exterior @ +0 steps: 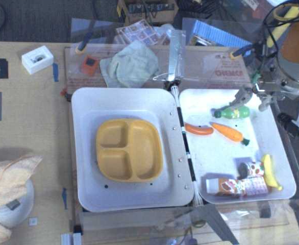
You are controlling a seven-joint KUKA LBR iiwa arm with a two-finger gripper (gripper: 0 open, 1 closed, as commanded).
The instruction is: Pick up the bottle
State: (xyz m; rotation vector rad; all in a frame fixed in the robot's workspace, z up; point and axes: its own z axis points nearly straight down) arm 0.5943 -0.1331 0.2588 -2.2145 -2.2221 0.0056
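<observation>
My gripper (251, 97) is spread wide with nothing in it, up in the upper right of the frame. The green bottle (232, 113) lies on its side just below-left, long axis running left-right, in the right bin (200, 98).

Wooden bench (32, 116): two white bins side by side, left bin (83, 188), right bin (284, 182). Small white box (37, 59) at ten o'clock; crumpled tan cloth (6, 180) at eight o'clock.
</observation>
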